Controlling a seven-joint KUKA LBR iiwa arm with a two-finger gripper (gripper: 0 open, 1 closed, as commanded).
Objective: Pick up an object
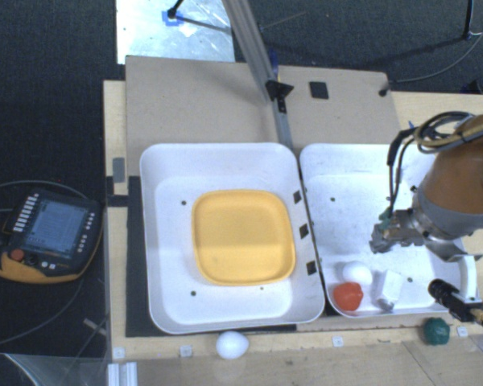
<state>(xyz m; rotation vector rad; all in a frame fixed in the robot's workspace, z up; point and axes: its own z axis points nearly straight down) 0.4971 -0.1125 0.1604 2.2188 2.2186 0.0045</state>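
In the right bin: the claw (389, 237) hangs over the bin floor at about 3 o'clock from the bin's centre, on the grey arm (459, 191) with its orange band.
Claw state: I cannot tell; it is a small dark blur seen from above.
Task things: three sit bunched in the right bin (346, 171) toward 6 o'clock: a white ball (356, 273), a red ball (348, 297) touching it just below, and a white block (387, 287) just beside both at 3 o'clock of them.
Relation: the claw stands at roughly 12 o'clock of the white block, near it but apart, and nothing shows in its grip.
Step in hand: as I judge it, lining up over the cluster before the descent.
Doing it well: the white block looks the safest choice, being flat-sided and less likely to roll; come down straight over it. The balls touch each other, so a close on either may push the other away, and the bin wall at 6 o'clock leaves little room there.
Other things: a yellow plate (244, 236) lies mid left bin (165, 215); a white egg shape (232, 345) and a green ball (435, 331) rest on the surface (322, 352) outside the bins.
Hard to make out: the claw's height above the floor; white things on the white bin blur at their edges; the arm is cut off at the right.
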